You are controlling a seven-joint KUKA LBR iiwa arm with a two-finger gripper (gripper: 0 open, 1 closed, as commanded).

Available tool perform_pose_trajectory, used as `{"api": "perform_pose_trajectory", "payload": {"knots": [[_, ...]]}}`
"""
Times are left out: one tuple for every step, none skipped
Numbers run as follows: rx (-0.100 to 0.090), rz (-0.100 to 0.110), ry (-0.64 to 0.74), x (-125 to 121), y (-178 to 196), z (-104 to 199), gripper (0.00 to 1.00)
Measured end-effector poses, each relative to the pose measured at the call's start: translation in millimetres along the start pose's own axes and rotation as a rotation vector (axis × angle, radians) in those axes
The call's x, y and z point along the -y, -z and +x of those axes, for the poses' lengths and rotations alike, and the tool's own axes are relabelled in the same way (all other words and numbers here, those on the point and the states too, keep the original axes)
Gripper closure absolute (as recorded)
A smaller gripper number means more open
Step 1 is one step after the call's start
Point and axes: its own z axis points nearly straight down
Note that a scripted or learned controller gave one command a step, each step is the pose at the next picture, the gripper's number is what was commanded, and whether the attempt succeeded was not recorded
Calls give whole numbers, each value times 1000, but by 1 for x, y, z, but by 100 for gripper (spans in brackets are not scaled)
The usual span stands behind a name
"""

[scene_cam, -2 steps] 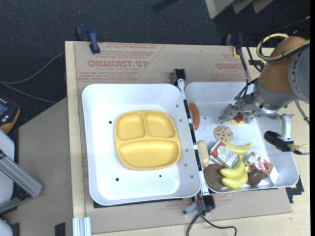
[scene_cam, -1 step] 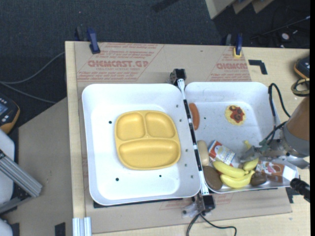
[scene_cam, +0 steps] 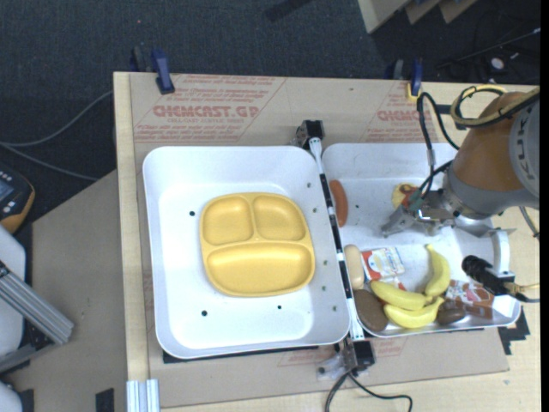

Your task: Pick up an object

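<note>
The right bin (scene_cam: 369, 163) holds several small items. A red-orange sausage (scene_cam: 340, 202) lies along its left wall. A small yellow and red item (scene_cam: 401, 196) sits mid-bin. My gripper (scene_cam: 401, 221) hangs low over the bin floor just below that item, pointing left, with nothing visibly in it. Toward the front lie a white and red packet (scene_cam: 383, 264), a bunch of yellow bananas (scene_cam: 418, 295), a tan roll (scene_cam: 352, 267) and a brown round piece (scene_cam: 371, 311).
The left bin (scene_cam: 171, 196) carries a yellow divided plate (scene_cam: 256, 243). The grey and orange arm (scene_cam: 493, 157) covers the right bin's right side. A dark wrapped item (scene_cam: 470, 300) lies at that bin's front right corner. Cables trail at the back right.
</note>
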Motion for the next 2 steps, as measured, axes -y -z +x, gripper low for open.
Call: {"api": "perform_pose_trajectory", "payload": {"knots": [[-6,11,-11,66,0,-65,0],[-1,5,-7,63,10,-62,100]]}}
